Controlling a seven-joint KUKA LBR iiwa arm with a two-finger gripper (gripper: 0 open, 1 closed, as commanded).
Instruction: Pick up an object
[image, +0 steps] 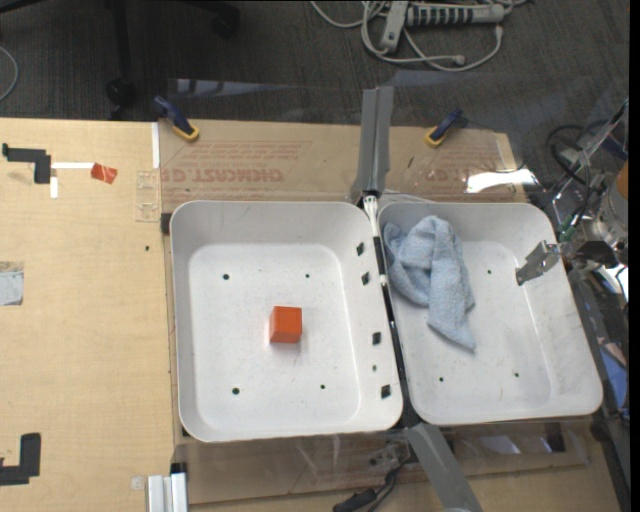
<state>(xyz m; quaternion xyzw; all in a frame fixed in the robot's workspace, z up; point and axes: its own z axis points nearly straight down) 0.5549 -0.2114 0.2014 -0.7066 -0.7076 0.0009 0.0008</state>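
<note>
An orange-red cube (286, 324) sits near the middle of the left white bin (200, 400). A crumpled light blue cloth (432, 272) lies in the left half of the right bin (560, 390), reaching from its back wall toward the centre. My gripper (536, 264) hangs at the right side of the right bin, above its floor. It is well to the right of the cloth and touches nothing. Most of the arm is cut off at the view's right edge.
A grey divider (378, 290) runs between the two bins. Brown cardboard (270, 165) lies behind them, held by two clamps. A wooden benchtop (80, 320) spreads to the left. Cables and wiring (590, 170) crowd the back right.
</note>
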